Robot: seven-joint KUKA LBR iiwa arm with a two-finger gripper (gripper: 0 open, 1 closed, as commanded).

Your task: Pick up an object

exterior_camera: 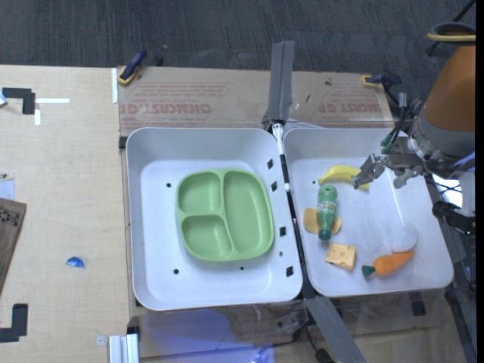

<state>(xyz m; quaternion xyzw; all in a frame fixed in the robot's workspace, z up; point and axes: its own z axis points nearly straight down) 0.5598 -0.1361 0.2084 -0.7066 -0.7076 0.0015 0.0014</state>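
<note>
Over right bin (432, 225): hand (387, 171) spread open, holding nothing, just beside banana (338, 175).

Bins, white, shallow: two, the left bin (144, 225) and the right bin (423, 274). Relative to the right bin: green divided plate (225, 215), one, outside it in the left bin. Inside the right bin: banana (338, 175), one; green bottle (326, 212), one; cheese wedge (341, 256), one; carrot (392, 263), one; flat yellow-orange piece (311, 220) under the bottle, one. Blue clamps on the cardboard beyond it: two.
</note>
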